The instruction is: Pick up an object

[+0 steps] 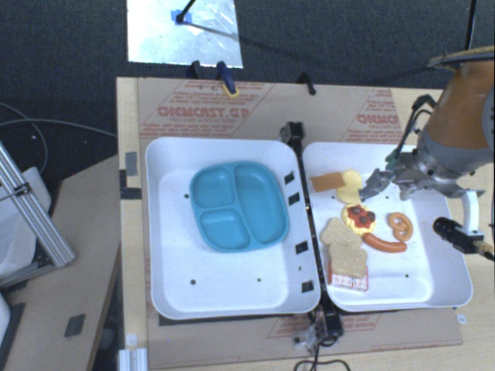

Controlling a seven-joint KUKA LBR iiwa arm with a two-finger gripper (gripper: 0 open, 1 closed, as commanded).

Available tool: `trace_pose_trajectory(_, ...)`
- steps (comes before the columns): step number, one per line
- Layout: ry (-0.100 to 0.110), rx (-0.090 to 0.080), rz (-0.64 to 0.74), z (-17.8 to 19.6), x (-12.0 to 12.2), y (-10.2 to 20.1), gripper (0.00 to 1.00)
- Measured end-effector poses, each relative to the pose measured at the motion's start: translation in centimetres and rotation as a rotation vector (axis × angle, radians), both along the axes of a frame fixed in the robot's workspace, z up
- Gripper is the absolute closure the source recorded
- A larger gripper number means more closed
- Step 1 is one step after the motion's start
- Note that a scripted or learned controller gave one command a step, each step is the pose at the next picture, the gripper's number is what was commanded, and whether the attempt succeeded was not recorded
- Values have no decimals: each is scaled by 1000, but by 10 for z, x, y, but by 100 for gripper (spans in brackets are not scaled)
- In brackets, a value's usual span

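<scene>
The grey two-finger gripper [374,185] hangs at the frame's right, just right of a pale yellow round toy food piece [350,183]. Whether it is open or closed cannot be told. A red-topped toy pizza slice [359,219] lies just below.

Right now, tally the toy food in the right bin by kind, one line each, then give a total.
Orange cheese block: 1
Pale yellow round piece: 1
Pizza piece: 1
Pretzel: 1
Sausage: 1
Bread slices: 2, the other at
Red-and-white flat item: 1
Total: 8
</scene>
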State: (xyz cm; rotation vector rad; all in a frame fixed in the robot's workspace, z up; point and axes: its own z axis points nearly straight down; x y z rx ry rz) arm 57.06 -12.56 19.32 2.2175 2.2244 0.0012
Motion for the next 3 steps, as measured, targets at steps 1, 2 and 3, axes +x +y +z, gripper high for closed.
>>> trace_pose_trajectory(1, -3, -3, -6, -113, 17, -79, 0)
trace_pose_trajectory(2, -5, -2, -2, -97, 18, -75, 100)
trace_pose_trajectory(3, -8, -3, -2, -86, 19, -75, 100)
